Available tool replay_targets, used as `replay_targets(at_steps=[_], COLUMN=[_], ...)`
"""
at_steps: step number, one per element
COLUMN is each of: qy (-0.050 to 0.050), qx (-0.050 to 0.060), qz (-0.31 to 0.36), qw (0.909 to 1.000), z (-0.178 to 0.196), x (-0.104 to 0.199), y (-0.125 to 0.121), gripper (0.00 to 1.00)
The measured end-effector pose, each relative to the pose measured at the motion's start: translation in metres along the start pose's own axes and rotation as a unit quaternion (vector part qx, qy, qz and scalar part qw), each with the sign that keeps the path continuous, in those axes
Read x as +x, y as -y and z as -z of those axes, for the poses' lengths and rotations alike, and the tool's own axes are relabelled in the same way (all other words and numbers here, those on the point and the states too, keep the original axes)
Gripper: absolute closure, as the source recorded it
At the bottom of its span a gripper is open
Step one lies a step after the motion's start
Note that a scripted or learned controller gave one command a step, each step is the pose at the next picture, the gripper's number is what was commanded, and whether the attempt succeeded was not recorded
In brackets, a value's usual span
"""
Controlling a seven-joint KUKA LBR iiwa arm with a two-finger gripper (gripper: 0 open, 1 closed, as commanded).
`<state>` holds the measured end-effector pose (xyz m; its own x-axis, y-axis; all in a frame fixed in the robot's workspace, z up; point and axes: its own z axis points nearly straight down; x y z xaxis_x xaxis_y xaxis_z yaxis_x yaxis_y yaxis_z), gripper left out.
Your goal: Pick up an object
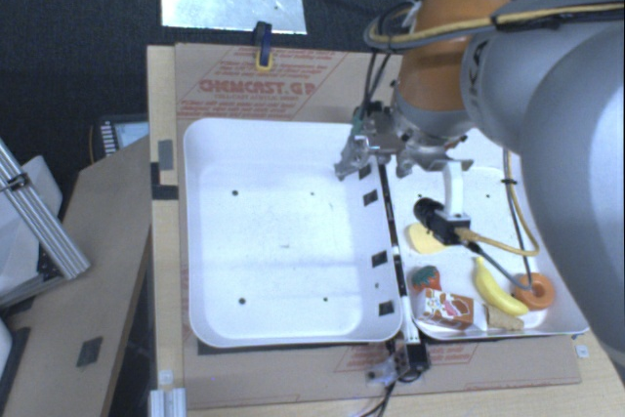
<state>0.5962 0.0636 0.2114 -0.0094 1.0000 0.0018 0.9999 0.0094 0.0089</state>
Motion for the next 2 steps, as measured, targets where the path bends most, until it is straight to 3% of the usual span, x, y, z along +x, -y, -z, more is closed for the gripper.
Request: replay_targets(at_steps=[1,2], qy=[0.0,-0.005], qx=[0.002,0.001], qz=[-0.001,0.003], qw=[1.0,1.0], z=[-0.028,-0.062], x=[0.022,-0.091], y=[-0.054,-0.056], gripper=[0.0,0.0])
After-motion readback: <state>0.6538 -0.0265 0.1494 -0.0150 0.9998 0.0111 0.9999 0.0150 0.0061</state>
